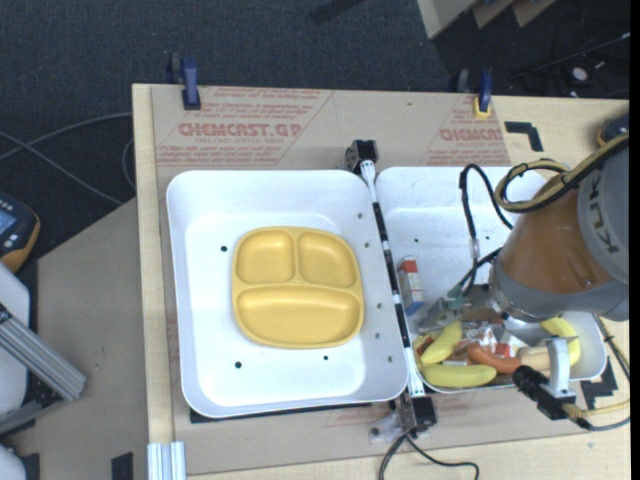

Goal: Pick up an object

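Bench (250,128) bins: yellow plate (297,287) left, arm (550,253) over right.

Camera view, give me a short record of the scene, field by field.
left bin: holds a yellow divided plate, lying flat near its middle
right bin: bananas and small mixed items piled at the near end
arm: reaching in from the right, low over the pile in the right bin
gripper: hidden by the arm, state cannot be told
bench: brown board under both bins, clamped at the far edge
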Action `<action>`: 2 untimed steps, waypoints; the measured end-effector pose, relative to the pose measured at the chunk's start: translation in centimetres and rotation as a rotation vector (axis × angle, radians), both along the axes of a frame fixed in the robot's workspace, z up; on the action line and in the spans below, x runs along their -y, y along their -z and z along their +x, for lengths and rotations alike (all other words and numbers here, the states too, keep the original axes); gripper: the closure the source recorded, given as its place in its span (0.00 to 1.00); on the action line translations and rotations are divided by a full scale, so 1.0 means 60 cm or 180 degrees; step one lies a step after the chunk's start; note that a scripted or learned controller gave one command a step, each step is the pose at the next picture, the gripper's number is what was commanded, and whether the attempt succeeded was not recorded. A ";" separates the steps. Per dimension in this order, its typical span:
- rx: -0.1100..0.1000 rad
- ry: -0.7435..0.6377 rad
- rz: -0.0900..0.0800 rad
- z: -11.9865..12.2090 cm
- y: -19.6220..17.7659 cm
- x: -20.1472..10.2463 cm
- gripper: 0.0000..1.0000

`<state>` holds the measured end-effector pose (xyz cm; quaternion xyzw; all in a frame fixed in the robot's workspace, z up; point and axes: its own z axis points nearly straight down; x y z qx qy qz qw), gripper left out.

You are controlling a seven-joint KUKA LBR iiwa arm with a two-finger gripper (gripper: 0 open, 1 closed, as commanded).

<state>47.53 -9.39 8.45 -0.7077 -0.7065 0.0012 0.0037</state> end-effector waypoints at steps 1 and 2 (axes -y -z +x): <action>0.0033 -0.0001 -0.0015 0.008 -0.018 0.002 1.00; 0.0063 -0.0032 -0.0012 0.097 -0.176 -0.105 1.00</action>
